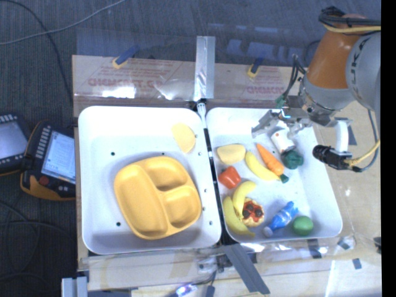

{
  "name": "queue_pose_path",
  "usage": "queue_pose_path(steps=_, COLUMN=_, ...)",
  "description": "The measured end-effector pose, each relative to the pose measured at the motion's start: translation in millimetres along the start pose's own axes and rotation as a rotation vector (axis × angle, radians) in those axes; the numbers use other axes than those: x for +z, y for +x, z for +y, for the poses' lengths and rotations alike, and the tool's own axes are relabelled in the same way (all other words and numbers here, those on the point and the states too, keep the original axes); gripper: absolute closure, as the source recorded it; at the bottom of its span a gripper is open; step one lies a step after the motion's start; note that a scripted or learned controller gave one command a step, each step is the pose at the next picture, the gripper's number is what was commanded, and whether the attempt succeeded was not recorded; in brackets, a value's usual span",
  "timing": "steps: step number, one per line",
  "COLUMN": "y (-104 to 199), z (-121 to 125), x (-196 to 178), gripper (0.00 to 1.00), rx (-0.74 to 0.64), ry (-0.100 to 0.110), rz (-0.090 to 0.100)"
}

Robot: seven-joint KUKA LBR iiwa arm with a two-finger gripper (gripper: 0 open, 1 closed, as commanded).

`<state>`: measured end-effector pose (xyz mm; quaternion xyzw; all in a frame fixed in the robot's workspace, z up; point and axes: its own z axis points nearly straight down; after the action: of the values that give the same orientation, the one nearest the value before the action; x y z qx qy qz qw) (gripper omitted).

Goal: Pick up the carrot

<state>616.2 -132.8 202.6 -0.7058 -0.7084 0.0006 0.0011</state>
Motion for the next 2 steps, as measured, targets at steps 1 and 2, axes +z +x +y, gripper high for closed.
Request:
queue_pose_path(steps=1, y=-32.2, z=-37.3, x=109.7, gripper=0.00, rx=-0.028, ry=-0.002, rz=0.001)
queue_pose_path(steps=2, y=-32.3, z=-36.5, x=99.4, gripper=1.00, rx=-0.028, ry=-0.004, rz=0.002)
